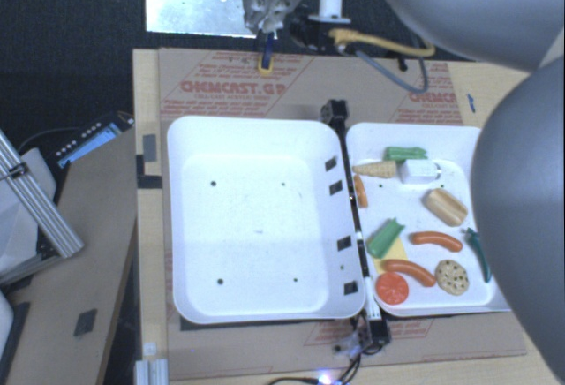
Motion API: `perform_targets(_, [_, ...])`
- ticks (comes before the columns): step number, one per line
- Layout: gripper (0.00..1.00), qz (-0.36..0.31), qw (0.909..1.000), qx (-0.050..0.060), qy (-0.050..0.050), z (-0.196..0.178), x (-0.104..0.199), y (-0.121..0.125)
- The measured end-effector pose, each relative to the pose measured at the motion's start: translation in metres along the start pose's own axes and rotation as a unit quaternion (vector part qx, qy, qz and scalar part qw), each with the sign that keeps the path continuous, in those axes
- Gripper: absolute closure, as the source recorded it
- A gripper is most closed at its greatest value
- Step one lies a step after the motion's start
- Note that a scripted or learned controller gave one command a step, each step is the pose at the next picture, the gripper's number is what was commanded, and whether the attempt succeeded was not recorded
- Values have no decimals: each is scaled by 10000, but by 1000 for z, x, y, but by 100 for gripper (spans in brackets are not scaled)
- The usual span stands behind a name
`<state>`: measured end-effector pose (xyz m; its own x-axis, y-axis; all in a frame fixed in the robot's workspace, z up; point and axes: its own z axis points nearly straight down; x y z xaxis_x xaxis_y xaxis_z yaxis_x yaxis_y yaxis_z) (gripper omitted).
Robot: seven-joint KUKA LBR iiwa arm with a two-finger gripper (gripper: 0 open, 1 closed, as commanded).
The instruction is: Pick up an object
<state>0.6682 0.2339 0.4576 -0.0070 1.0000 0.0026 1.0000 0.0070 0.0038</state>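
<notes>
My gripper (pixel 265 28) is raised high over the bench, above the far edge of the left bin (pixel 256 224). Its fingers come together to a point. A small, thin blue and yellow object (pixel 265 56) hangs straight down from the fingertips, over the cardboard behind the bin. The right bin (pixel 415 134) holds several toy foods: a green piece (pixel 404 154), a cream cone shape (pixel 375 169), a white block (pixel 419 169), a bread roll (pixel 445 206), two sausages (pixel 435 240), a red tomato (pixel 392 288) and a cookie (pixel 451 276).
The big grey arm (pixel 521 162) covers the right side and part of the right bin. A black divider (pixel 349 198) runs between the bins. An aluminium rail (pixel 35 198) and a small device (pixel 88 138) lie to the left of the bench.
</notes>
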Motion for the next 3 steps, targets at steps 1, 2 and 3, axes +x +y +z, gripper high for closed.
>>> perform_targets(1, [100,7,10000,3,-11,-16,0,0])
perform_targets(2, [100,4,10000,2,-11,-31,0,0])
perform_targets(3, [100,4,10000,2,-11,-49,1,0])
